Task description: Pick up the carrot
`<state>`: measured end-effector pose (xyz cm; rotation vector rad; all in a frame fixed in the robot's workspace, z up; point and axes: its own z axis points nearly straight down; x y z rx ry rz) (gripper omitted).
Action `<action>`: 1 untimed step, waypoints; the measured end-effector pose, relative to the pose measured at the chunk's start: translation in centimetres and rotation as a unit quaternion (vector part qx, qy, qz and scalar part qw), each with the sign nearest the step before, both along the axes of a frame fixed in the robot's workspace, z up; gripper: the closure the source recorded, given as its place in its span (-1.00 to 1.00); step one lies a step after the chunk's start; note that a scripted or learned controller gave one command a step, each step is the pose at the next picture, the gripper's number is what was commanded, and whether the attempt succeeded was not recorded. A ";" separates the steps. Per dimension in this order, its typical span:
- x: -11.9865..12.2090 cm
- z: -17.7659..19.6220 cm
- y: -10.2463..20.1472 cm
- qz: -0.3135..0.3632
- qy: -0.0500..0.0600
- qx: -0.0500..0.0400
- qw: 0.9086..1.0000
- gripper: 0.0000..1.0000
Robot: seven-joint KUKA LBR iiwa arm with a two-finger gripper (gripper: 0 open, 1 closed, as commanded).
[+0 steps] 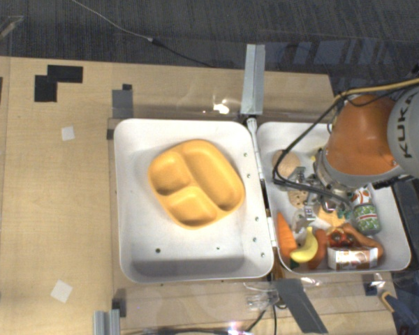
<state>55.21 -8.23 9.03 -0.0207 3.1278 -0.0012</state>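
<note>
Bench (49, 208): pale wood-look board, matt, faint grain, with a few black matt patches and small pale paper-like squares on it. Left bin (133, 257): white plastic, smooth, soft sheen. Right bin (401, 246): same white plastic. Tray (195, 182) in the left bin: yellow-orange plastic, smooth, mildly glossy on its ridges. Post (252, 82) between the bins: grey brushed-looking metal. Arm's orange band (359, 142): smooth, satin plastic-like shell. Carrot (286, 234): orange, smooth, looks like toy plastic. Banana (307, 250): yellow, glossy plastic look. Can (366, 215): shiny printed label. Floor (195, 12): dark, rough carpet-like weave.
</note>
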 end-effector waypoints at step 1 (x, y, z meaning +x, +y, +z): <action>-1.8 0.0 0.1 -0.017 -0.004 0.000 1.000 -1.00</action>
